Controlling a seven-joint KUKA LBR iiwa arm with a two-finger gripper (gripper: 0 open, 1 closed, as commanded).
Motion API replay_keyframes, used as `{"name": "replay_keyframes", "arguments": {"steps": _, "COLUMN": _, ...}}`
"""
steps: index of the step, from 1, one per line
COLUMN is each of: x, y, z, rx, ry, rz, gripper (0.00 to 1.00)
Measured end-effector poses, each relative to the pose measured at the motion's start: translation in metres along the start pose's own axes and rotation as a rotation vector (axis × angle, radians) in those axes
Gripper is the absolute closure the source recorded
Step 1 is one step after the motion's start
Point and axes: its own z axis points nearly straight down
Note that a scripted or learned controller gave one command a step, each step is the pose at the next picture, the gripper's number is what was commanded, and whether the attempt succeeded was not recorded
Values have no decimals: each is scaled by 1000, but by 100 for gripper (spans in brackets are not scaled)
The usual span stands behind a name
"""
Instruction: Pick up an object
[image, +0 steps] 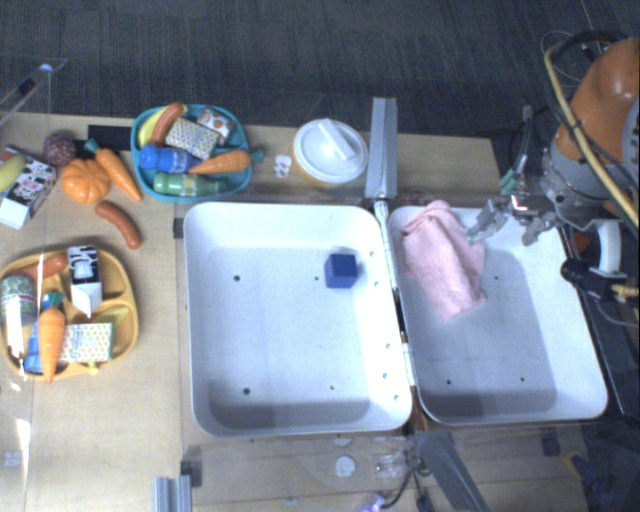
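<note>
The gripper (508, 222) hangs over the far edge of the right bin (560, 390), its two fingers spread wide with nothing between them; the pink cloth (443, 258) lies crumpled in that bin's far left corner, just beside the near fingertip, and whether they touch cannot be told; the blue cube (342, 270) sits in the left bin (250, 400), toward its right edge and nearer the far edge; beyond the bins a white lidded bowl (330, 152) stands on the bench, with a blue basket of toy food (192, 153) to its left.
</note>
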Motion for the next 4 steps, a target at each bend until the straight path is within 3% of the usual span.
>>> {"name": "replay_keyframes", "arguments": {"steps": 1, "x": -17, "y": -6, "z": 68, "rx": -1, "ry": 0, "rz": -223, "gripper": 0}}
{"name": "replay_keyframes", "arguments": {"steps": 2, "x": 4, "y": -9, "z": 130, "rx": -13, "ry": -4, "rz": -348, "gripper": 0}}
{"name": "replay_keyframes", "arguments": {"steps": 3, "x": 4, "y": -9, "z": 130, "rx": -13, "ry": -4, "rz": -348, "gripper": 0}}
{"name": "replay_keyframes", "arguments": {"steps": 4, "x": 35, "y": -46, "z": 129, "rx": -13, "ry": -4, "rz": -325, "gripper": 0}}
